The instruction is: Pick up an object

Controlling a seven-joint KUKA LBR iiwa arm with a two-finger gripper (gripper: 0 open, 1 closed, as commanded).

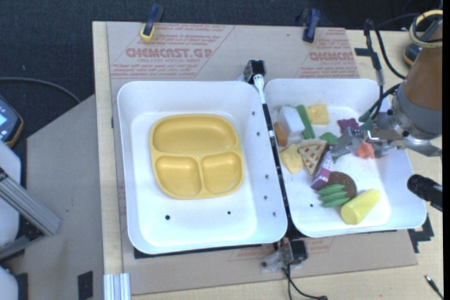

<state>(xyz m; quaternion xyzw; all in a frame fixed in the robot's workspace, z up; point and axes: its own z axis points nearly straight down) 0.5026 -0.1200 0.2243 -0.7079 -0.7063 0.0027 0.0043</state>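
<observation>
Step in hand looks like the approach/descent for a grab. The hand (pixel 355 144) is low over the right bin (pixel 394 221), in its right-middle part, among the toy food. Nothing visibly sits between its tips, so I don't call it a grasp. Can't tell from this angle whether it's released or clenched: too small and cluttered there.

Candidate objects are all in the right bin, clustered left of centre:
- pizza slice (pixel 311 153), just left of the hand
- purple piece (pixel 347 126) right at the hand, and something orange-red (pixel 365 149) touching or under it
- green stick (pixel 304 117) and yellow block (pixel 318 113) toward the far side
- brown cookie (pixel 341 184), green pod (pixel 333 195) and yellow corn-like piece (pixel 359 206) toward the near side

The left bin (pixel 137 172) carries a yellow divided tray (pixel 196 154), well apart from the hand.

Arm pose: comes in from the right, orange band (pixel 426 84) above the wrist, the wrist tipped so the hand points left and down into the bin.

Next move, my guess: pick one item, likely the orange-red or purple piece nearest the tips, centre on it, close, lift straight up. Risk: items are packed touching each other, so it could pinch two or nudge the pile and come up with nothing.
</observation>
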